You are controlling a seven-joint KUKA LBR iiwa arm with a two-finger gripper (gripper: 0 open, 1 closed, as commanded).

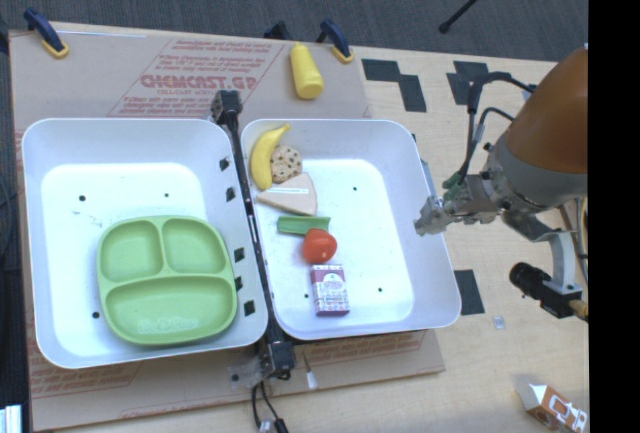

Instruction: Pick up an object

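The right bin (385, 156) holds a banana (262, 155), a cookie (286, 162), a wedge of sandwich (291, 196), a green stick (303, 225), a red tomato (320, 246) and a small red-and-white carton (329, 288), all toward its left side. My gripper (436, 217) hangs at the right rim of this bin, well right of the objects. Nothing shows between its fingers.
The left bin (60, 161) carries a green divided plate (166, 278). A yellow cylinder (305, 71) lies on the cardboard behind the bins. Blue clamps (45, 31) hold the board's back edge. A small box (553, 405) lies at the lower right on the bench.
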